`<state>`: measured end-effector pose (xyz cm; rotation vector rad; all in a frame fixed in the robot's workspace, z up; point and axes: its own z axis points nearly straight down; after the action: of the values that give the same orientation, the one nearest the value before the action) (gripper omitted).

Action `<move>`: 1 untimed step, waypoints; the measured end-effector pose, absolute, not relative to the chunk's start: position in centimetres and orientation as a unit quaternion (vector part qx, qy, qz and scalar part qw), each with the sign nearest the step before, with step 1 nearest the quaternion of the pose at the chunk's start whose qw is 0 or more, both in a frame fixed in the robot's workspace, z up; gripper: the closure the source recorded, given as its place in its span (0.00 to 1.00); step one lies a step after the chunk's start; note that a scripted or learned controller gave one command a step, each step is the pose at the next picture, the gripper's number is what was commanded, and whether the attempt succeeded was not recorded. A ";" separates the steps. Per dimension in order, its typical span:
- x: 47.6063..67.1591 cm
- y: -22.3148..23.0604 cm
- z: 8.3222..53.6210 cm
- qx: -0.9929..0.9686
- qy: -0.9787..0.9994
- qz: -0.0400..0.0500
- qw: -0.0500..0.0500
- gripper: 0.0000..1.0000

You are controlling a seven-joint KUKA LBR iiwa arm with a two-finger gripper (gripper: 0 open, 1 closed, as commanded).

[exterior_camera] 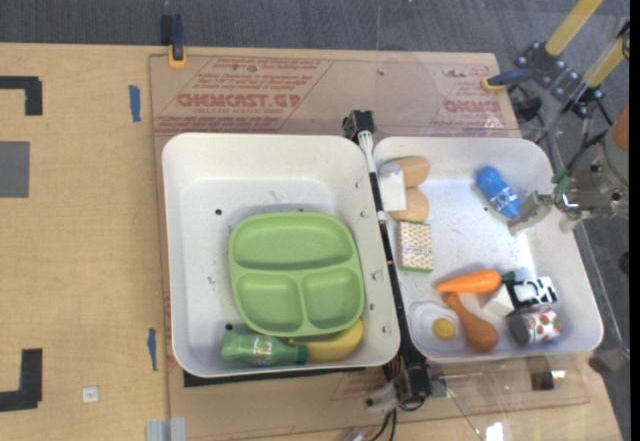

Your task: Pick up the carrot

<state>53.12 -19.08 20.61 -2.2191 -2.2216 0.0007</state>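
The orange carrot [468, 281] lies flat in the right bin [574, 259], near its front, pointing left to right. A brown drumstick [472, 323] touches it from below. My gripper [541, 207] hovers at the right side of that bin, above and to the right of the carrot and just beside a blue bottle [496, 188]. It is apart from the carrot.
The right bin also holds bread slices [408, 187], a patterned box [416, 247], a fried egg [438, 325], a black-and-white item [534, 291] and a can [533, 327]. In the left bin [190, 229] sit a green divided plate [296, 269], a green bottle [258, 349] and a banana [338, 343].
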 end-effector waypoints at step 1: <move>48.8 -13.3 12.9 -0.660 -0.751 0.001 0.004 0.00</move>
<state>48.75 -13.27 12.95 -2.0680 -2.3541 0.0029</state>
